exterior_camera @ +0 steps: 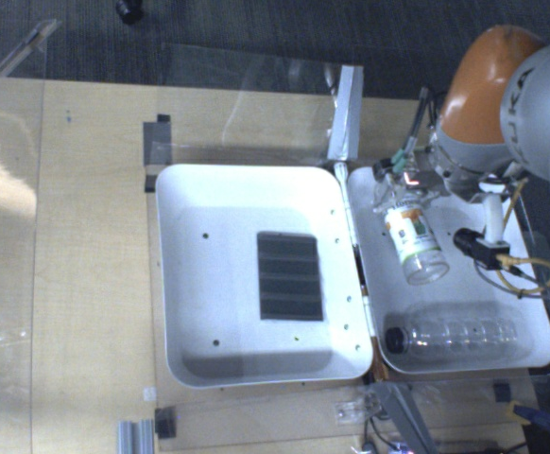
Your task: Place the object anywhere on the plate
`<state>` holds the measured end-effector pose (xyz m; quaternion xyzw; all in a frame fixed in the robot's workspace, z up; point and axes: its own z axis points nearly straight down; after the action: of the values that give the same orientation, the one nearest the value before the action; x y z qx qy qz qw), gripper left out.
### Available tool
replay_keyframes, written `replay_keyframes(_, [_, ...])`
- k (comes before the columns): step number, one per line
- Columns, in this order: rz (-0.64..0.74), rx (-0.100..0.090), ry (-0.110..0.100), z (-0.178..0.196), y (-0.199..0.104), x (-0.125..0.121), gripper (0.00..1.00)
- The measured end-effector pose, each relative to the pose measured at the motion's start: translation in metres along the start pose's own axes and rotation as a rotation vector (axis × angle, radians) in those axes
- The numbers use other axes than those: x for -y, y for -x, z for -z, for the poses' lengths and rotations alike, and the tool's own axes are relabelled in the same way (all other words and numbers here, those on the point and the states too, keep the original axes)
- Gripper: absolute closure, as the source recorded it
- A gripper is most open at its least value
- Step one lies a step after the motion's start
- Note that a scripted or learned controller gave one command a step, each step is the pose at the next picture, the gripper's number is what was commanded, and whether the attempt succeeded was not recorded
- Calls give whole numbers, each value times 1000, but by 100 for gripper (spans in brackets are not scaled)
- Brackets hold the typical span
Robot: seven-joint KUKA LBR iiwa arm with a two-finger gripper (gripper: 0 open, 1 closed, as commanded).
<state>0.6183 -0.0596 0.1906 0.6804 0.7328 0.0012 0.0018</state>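
As the grey arm (530, 93) with its orange band reaches in from the right, its gripper (403, 180) hangs over the upper part of the right-hand bin (540, 343), directly above the capped end of a small clear bottle (414, 242) with a white and orange label. The bottle lies tilted on the bin floor, its top at the gripper; whether the gripper is open, closed or touching it cannot be told. A larger clear plastic bottle (455, 337) with a dark cap lies on its side along the same bin's near edge. In the left bin (185, 253), well apart, sits a dark ridged rectangular plate (289, 275).
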Motion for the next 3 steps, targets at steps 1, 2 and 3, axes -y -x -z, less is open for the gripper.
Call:
replay_keyframes(1, [303,-1,2,25,-54,-7,100])
replay_keyframes(2, [504,-1,4,79,-92,29,100])
replay_keyframes(3, [711,-2,1,83,-188,49,100])
